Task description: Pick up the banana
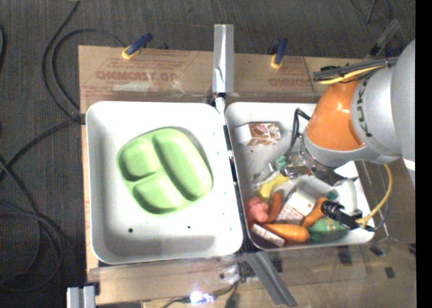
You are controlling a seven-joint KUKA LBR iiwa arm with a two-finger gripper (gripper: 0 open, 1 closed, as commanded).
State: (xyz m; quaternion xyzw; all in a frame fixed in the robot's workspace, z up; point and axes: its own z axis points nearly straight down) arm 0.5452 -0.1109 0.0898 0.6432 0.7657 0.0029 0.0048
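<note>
Much of the right bin (237, 165) is covered by the arm (364, 117), whose orange band and grey body hide that bin's upper right part. We see the gripper (291, 165) low over the clutter near the bin's middle, but we cannot tell how it is set, since the wrist hides it. Just left of the gripper lies the banana (270, 186), a short yellow piece partly hidden by neighbouring things. We count two bins on the counter (162, 73). The left bin (101, 185) holds one green divided tray (165, 168). Near the right bin's front edge we count two carrots (289, 231), one pink toy (255, 209) and one green item (331, 227); a small packet (264, 132) lies towards its far edge.
</note>
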